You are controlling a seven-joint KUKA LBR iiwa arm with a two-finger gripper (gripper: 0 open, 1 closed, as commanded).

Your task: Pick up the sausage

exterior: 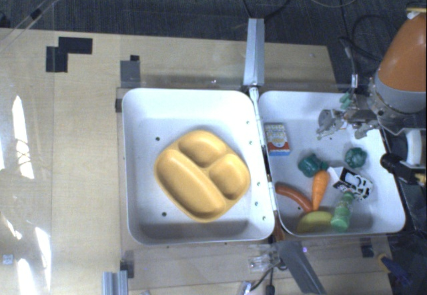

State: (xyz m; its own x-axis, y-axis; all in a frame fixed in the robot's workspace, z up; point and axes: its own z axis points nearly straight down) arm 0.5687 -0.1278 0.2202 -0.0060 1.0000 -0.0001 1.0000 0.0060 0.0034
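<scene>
Near the lower edge of the camera view, the right bin holds a crowd of small items against its front wall. Among them lies the sausage, reddish-brown and slanting, close to the bin's left wall, with its lower end touching a yellow-green fruit-shaped piece. An orange carrot stands just right of the sausage, leaning over that yellow piece. A green bottle lies beside the carrot, and a black-and-white tag sits just above it. Two teal lumps rest farther back, one by the carrot's top and one nearer the right wall. A small carton lies by the divider. The left bin carries a large yellow three-part tray. On the wooden counter both bins sit side by side. The pincer hovers over the back of the right bin, well apart from the sausage, its fingers spread and gripping nothing.
</scene>
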